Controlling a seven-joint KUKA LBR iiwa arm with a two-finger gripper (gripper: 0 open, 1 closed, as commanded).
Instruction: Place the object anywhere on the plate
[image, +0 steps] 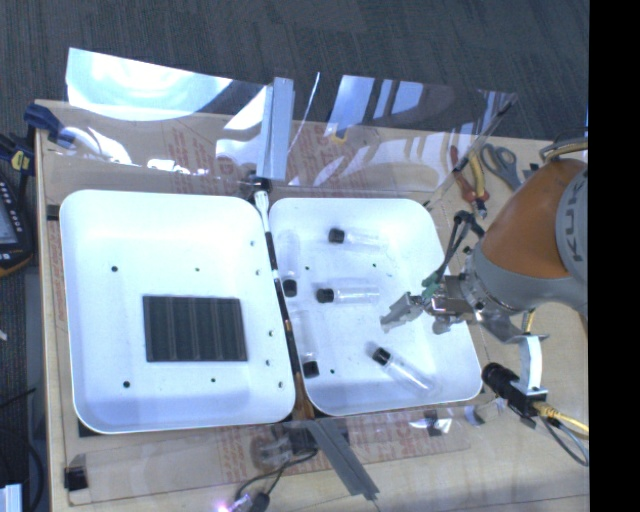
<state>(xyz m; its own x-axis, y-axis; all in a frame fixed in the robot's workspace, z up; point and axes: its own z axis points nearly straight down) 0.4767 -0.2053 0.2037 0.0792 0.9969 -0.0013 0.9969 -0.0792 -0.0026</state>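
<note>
Bench (150, 450), jaws (397, 312) near right bin's (455, 385) edge

Dark ribbed rectangular plate (195, 328) lying flat in left bin, centre-low, long side across the view, vertical grooves visible. Nothing resting on it.

Clear tubes with black caps, all lying flat in right bin, none on plate:
- tube one (352, 238) upper middle, cap at left end, body pointing right.
- tube two (345, 295) mid bin, cap at left end, roughly horizontal.
- tube three (398, 366) lower right, cap at upper-left end, tilted down to the right.
- tube four (289, 268) against left wall, near vertical, cap at lower end.
- tube five (308, 362) low along left wall, cap at lower end.

All five apart from each other.
</note>
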